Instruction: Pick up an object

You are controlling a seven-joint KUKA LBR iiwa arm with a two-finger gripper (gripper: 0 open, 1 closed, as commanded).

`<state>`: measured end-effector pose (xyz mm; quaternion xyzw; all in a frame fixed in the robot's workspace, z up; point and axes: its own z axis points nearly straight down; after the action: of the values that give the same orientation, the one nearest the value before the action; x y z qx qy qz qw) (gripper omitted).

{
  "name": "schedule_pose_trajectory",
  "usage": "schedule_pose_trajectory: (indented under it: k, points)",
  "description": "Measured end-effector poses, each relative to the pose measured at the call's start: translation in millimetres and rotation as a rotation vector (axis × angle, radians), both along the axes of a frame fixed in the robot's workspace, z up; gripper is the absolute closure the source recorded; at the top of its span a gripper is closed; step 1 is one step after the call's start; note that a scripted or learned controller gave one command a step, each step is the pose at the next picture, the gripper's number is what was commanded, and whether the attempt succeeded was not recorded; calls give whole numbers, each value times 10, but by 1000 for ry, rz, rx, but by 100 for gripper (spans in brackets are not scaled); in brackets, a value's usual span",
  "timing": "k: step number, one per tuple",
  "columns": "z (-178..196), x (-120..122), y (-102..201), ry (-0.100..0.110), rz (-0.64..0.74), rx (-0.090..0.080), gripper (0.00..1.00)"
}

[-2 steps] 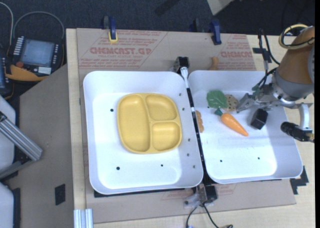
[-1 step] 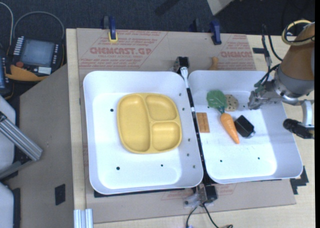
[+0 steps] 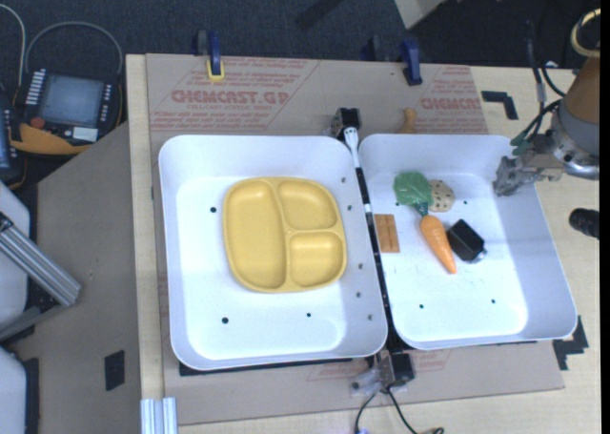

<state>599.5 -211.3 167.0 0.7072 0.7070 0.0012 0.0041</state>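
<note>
The end effector [image 3: 515, 173] sits over the far right edge of the right bin [image 3: 534, 318], with nothing visibly between its tips; it is too small and dark here to tell how wide it stands. The pickable things lie in a cluster in the far-left part of that bin: a green leafy toy [image 3: 413, 188] touching a small speckled piece [image 3: 440, 196], an orange carrot [image 3: 438, 242] running near-to-far just below them, a black block [image 3: 466, 240] just beside the carrot on its right, and a flat brown tile [image 3: 386, 233] lying against the bin's left wall. The left bin [image 3: 191, 308] holds a yellow divided plate [image 3: 283, 233], which looks too broad for a two-finger pinch.

The step in hand appears to be the approach, with no grasp made yet. The black block is probably the best target: nearest the arm, compact, with clear floor on its right. Closing across its shorter width should avoid nudging the carrot. The carrot would need a grip across its thick end, since the taper could slip. The tile lies too flat and too close to the wall.
</note>
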Motion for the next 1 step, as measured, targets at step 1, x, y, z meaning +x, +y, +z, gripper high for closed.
schedule_pose_trajectory:
  k: [1]
  points:
    - [645, -13, 16, -2, 1, 0, 100]
